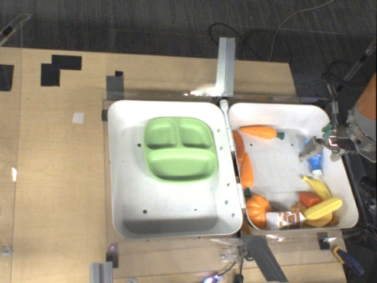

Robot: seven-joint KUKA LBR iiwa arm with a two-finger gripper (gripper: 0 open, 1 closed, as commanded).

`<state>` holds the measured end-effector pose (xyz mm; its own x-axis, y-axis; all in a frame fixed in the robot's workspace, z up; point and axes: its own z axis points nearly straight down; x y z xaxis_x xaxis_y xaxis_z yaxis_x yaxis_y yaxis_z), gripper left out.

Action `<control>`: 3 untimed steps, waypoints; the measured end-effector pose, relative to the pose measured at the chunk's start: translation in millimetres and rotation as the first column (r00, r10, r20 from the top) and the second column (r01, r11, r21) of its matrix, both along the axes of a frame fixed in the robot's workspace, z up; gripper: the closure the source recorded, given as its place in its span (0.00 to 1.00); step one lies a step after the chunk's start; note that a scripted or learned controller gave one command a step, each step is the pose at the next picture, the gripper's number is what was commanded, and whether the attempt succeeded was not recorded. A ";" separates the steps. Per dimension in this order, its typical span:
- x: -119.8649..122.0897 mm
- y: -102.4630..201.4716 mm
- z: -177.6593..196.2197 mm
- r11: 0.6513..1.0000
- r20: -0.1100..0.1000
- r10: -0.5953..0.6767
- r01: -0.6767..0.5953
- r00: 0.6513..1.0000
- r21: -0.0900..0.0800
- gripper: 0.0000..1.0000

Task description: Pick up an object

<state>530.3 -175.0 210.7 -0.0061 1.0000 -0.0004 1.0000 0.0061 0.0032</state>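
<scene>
Bananas (321,200) sit low in the right bin (283,108), w/ our gripper (318,148) just above them by a blue bottle (316,160), grip state unclear, prob lining up a pick.

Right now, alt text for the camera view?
From the right, the gripper hovers over the right bin near a blue object, among toy carrots, bananas and a small pumpkin. The left bin holds a green divided plate.

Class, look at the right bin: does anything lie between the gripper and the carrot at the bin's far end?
Nothing visible does. The gripper sits at the right bin's right side, and bare white floor separates it from the carrot.
</scene>
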 end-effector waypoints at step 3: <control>89.2 -27.0 -122.2 0.997 0.007 0.077 -0.077 0.997 -0.003 0.00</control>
